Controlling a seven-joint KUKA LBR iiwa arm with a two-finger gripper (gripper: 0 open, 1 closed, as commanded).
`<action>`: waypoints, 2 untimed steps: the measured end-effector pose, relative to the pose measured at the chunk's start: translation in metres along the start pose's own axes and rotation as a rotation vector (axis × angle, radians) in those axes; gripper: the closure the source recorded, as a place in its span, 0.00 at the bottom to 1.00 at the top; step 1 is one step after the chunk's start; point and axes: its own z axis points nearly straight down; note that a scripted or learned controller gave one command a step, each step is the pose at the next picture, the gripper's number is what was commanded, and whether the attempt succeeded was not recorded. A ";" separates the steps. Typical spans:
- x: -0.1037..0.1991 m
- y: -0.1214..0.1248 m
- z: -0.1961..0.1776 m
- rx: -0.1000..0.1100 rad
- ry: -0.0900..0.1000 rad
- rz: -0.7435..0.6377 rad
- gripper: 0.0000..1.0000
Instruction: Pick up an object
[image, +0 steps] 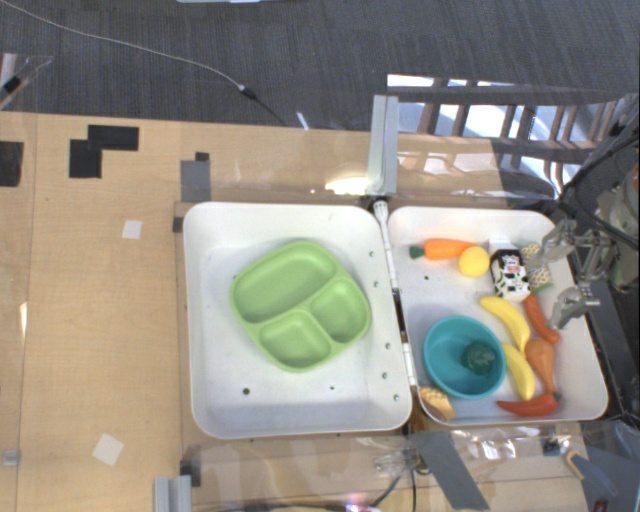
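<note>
Jaws (565, 272) blurred at right bin (600, 400) edge, arm (610, 200) cropped, grip unclear

On the worktop (90, 330), the left bin (215, 400) holds a green divided plate (300, 303). The right bin (440, 290) holds a teal bowl (462, 358), two bananas (508, 318), a carrot (447, 249) and a lemon (474, 262). The gripper (568, 275) sits at the frame's right edge.

Pale wood bench (90, 330) (black tape patches (103, 148)) beside dark carpet (250, 40).
</note>
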 end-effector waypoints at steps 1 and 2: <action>0.041 -0.017 0.116 -0.002 0.008 -0.032 0.00; 0.022 0.004 0.194 0.005 -0.009 -0.199 0.00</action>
